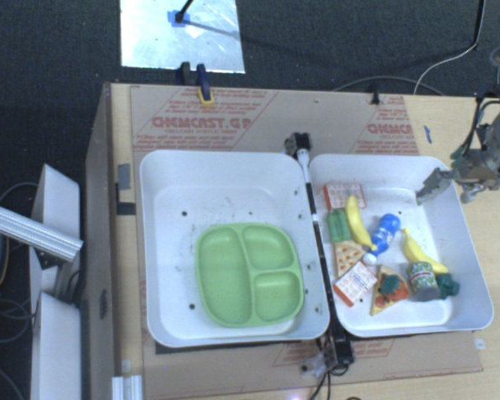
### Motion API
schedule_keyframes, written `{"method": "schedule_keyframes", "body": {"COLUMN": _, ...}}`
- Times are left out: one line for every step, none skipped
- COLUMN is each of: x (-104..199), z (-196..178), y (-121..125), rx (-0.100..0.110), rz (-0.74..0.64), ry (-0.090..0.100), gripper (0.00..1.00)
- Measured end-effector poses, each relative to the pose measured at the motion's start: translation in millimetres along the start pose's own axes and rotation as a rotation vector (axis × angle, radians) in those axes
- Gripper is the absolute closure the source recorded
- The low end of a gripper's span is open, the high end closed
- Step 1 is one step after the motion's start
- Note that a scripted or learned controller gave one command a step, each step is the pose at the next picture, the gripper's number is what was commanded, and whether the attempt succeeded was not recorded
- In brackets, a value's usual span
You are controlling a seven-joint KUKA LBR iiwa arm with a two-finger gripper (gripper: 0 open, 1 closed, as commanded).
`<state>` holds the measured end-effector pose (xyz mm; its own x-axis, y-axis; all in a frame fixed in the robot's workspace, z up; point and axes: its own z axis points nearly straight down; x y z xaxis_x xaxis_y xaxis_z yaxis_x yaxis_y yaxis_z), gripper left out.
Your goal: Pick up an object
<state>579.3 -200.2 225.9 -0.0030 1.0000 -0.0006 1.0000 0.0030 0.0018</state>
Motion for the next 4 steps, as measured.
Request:
{"method": "schedule_keyframes", "body": {"x": 58, "z": 117, "y": -6, "rx": -0.003, "rz": 0.0, "ry": -0.001, "gripper": 0.0}}
{"method": "schedule_keyframes", "body": {"x": 58, "z": 106, "y": -5, "rx": -0.008, "rz": -0.001, "ry": -0.002, "gripper": 1.0}}
{"method": "schedule_keyframes", "body": {"x": 58, "z": 107, "y": -6, "rx": -0.005, "rz": -0.001, "ry": -0.001, "gripper": 0.0}}
{"method": "schedule_keyframes", "body": {"x": 74, "z": 142, "y": -12, "rx": 0.002, "rz": -0.001, "ry": 0.001, "gripper": 0.0}}
